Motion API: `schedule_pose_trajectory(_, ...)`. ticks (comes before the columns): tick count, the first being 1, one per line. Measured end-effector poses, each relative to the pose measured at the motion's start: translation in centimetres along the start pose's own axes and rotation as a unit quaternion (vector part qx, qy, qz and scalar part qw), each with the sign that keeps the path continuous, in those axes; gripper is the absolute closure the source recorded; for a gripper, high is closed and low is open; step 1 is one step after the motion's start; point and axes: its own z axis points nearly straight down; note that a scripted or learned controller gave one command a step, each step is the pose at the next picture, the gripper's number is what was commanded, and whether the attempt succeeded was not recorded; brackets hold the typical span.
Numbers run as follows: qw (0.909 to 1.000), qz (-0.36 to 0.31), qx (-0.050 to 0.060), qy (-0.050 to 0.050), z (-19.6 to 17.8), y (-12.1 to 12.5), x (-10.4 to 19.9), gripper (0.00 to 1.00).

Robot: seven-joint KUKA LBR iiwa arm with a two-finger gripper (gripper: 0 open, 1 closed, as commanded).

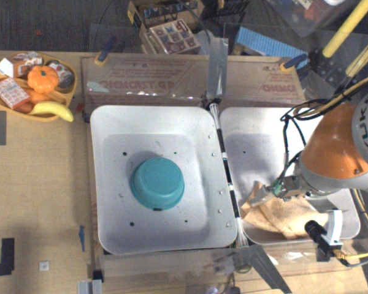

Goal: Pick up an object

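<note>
We see the gripper (276, 188) low in the right bin (257, 124), at a tan cloth (282, 216), finger state we cannot tell, teal bowl (158, 183) in the left bin (110, 127).

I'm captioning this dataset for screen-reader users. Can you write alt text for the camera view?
A grey robot arm with an orange band reaches from the right into the right white bin, its gripper low over a crumpled tan cloth in the bin's near left corner. The left bin holds an upturned teal bowl; a basket of toy food sits on the bench's far left.
</note>
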Motion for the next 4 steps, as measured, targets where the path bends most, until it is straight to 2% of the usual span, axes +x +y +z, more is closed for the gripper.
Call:
schedule_pose_trajectory(1, 1.0, 0.003, 0.0, 0.0, -0.7, 0.0, -0.2, 1.0)
schedule_pose_trajectory(2, 1.0, 0.002, 0.0, 0.0, -0.7, 0.0, -0.2, 0.0)
schedule_pose_trajectory(3, 0.9997, 0.022, 0.003, 0.001, 0.9, 0.9, -0.8, 0.0)
schedule_pose_trajectory(4, 0.9997, 0.025, 0.001, 0.0, 0.1, 1.1, -1.1, 1.0)
